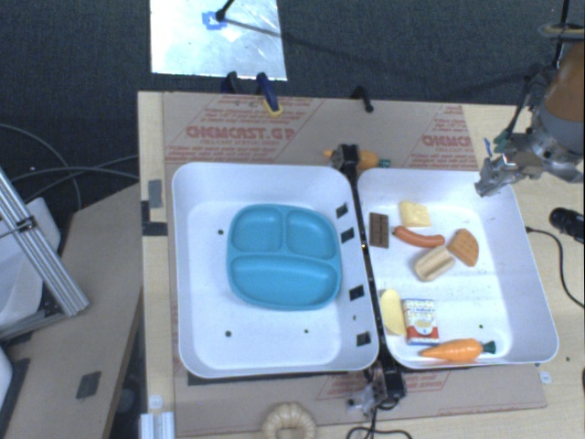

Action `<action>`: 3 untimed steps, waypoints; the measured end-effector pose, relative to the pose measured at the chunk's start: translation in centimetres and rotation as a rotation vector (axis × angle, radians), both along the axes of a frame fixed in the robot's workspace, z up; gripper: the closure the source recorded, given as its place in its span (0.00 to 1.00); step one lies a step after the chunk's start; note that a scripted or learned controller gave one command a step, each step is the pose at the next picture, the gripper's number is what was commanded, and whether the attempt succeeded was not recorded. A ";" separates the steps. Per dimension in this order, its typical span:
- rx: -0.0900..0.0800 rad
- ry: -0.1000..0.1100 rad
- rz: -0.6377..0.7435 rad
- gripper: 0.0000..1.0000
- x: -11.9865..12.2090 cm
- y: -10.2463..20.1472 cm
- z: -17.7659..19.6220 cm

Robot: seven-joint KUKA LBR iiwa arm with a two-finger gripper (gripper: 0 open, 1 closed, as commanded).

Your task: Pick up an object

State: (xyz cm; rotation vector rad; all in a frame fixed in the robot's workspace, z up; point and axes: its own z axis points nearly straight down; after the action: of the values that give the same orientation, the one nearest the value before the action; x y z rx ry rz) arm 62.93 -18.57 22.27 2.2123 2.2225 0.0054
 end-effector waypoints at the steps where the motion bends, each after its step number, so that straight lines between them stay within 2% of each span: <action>1: 0.001 0.004 0.001 1.00 0.4 4.7 -0.7; 2: 0.002 0.004 0.003 1.00 -0.3 10.0 0.5; 3: 0.002 0.003 0.004 1.00 0.9 15.5 0.4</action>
State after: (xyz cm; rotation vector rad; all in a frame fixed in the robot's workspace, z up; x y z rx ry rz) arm 63.79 -3.12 22.64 2.2106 2.2296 0.0039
